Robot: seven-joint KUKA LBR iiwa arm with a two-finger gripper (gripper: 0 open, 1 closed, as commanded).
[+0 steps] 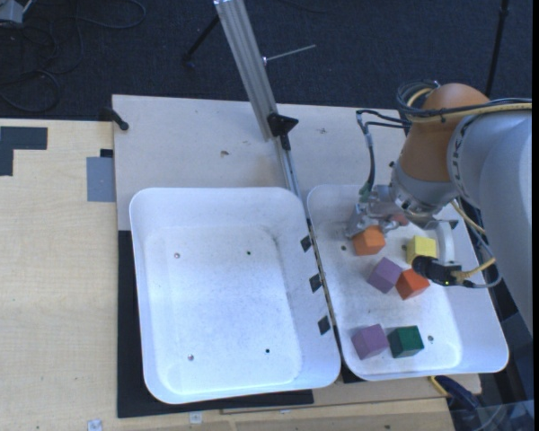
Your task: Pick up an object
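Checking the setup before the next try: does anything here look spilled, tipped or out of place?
Nothing stands out. All six blocks lie inside the right bin, scattered at various angles, none over the rim. The gripper sits low over the orange block at the bin's far end.

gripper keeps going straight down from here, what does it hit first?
Most likely the orange cube, which sits right under the gripper in the right bin. Depth is hard to judge from this slant.

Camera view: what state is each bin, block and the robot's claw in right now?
Left bin: flat on the bench.
Right bin: holding six blocks.
Orange block: lying right under the gripper.
Yellow block: loose.
Two purple blocks: loose.
Second orange block: loose.
Green block: beside the nearer purple block.
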